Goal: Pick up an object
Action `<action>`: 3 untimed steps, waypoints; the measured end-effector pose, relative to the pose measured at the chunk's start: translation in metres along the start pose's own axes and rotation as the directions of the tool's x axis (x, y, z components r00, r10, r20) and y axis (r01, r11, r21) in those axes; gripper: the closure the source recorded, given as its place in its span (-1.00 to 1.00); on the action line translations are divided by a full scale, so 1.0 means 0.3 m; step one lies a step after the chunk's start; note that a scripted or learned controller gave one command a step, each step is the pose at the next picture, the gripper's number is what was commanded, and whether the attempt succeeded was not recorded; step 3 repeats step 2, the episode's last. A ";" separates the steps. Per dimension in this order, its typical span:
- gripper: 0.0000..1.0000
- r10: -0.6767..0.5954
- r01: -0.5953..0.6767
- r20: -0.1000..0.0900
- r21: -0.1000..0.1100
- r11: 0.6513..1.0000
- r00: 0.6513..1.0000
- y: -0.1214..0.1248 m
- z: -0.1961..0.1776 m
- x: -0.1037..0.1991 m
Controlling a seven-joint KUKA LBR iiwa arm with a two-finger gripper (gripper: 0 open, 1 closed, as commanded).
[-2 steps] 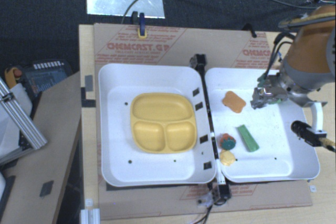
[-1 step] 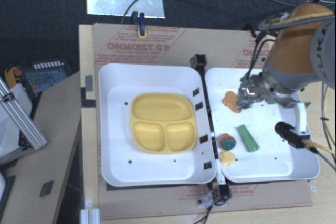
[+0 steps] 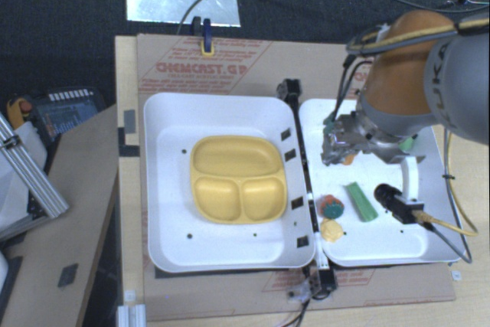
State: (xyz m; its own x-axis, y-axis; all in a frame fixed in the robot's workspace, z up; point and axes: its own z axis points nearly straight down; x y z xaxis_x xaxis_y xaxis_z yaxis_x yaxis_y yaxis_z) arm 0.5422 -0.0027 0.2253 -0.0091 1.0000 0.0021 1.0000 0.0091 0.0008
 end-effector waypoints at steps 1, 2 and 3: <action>1.00 -0.001 0.001 0.000 -0.001 1.000 1.000 0.023 0.007 0.165; 1.00 -0.001 0.001 0.000 0.001 1.000 1.000 0.001 0.040 0.347; 1.00 -0.001 0.001 0.000 0.001 1.000 1.000 0.001 0.040 0.347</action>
